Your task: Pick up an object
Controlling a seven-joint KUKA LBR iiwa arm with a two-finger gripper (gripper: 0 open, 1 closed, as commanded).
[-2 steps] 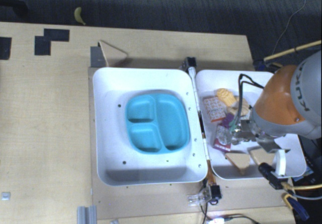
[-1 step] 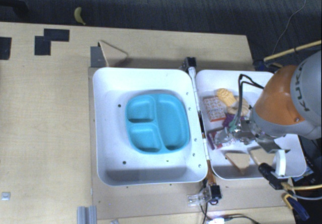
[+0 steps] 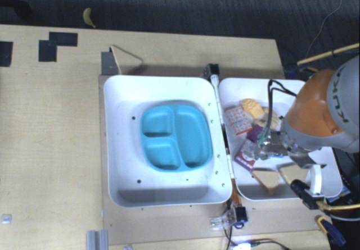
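Observation:
My gripper [image 3: 260, 149] reaches down into the right bin [image 3: 233, 89], low over a pile of small things near the bin's middle. A pink-and-white checked packet [image 3: 238, 119] lies at the upper left of the pile, and a yellow waffle-like piece [image 3: 252, 108] sits just beyond it. A purple thing [image 3: 256, 131] and a maroon-edged packet [image 3: 245, 159] lie right by the gripper. A tan wedge [image 3: 266, 178] rests toward the bin's front. The arm hides whatever is under the gripper.
The left bin [image 3: 118, 131] holds a blue tray [image 3: 175, 136] with three compartments. A ridge divides the two bins. The grey arm with its orange band [image 3: 314, 109] covers the right bin's right side.

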